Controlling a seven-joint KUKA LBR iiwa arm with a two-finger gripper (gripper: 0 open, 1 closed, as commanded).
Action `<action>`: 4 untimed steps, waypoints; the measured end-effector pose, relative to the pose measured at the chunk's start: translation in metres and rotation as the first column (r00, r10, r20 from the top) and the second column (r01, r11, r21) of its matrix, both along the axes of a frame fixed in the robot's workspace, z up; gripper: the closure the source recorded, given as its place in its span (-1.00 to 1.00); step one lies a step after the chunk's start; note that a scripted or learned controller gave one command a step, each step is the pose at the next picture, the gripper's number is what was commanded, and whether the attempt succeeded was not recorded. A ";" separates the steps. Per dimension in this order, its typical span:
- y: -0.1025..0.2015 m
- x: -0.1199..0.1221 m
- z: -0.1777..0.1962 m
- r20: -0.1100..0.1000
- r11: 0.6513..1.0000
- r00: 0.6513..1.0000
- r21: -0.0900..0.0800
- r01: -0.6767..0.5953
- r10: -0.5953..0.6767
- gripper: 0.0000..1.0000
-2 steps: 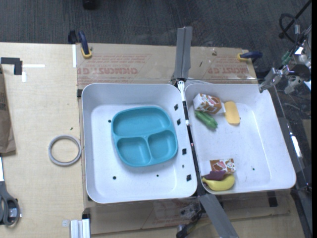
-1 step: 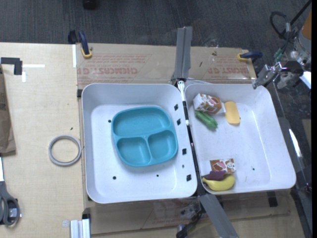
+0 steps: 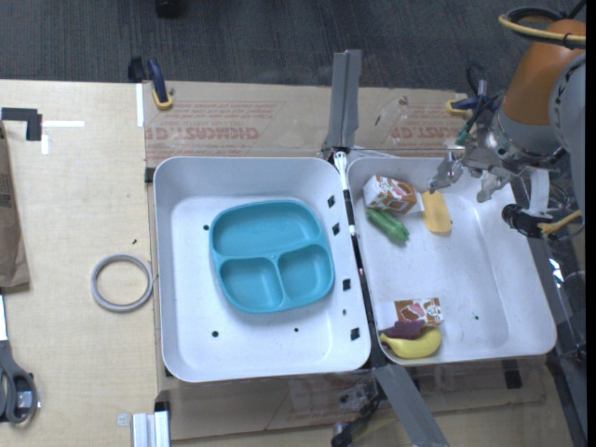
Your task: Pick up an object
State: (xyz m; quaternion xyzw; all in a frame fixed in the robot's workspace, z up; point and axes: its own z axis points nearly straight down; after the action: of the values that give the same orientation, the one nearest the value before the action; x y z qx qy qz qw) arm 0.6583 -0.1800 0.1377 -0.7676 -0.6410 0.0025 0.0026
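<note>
Worktop [image 3: 74,203], left: grey ring [image 3: 122,281] lying flat, near the left bin's outer wall; left bin [image 3: 177,324]: blue three-compartment tray [image 3: 273,256], bare floor all round it; right bin [image 3: 521,329]: packet [image 3: 390,193], green pod [image 3: 387,224] and yellow block [image 3: 436,211] clustered at the far end, banana [image 3: 412,344] with a second packet [image 3: 419,312] at the near rim, floor between open; tool [image 3: 470,177] above the far right corner, fingers spread, pinching nothing.
</note>
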 end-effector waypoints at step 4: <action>0.049 0.000 -0.046 0.005 0.974 0.974 -0.014 -0.225 0.225 -1.00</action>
State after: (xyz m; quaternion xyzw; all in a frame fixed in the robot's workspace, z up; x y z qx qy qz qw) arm 0.6580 -0.1311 0.0918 -0.6902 -0.7236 0.0047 -0.0049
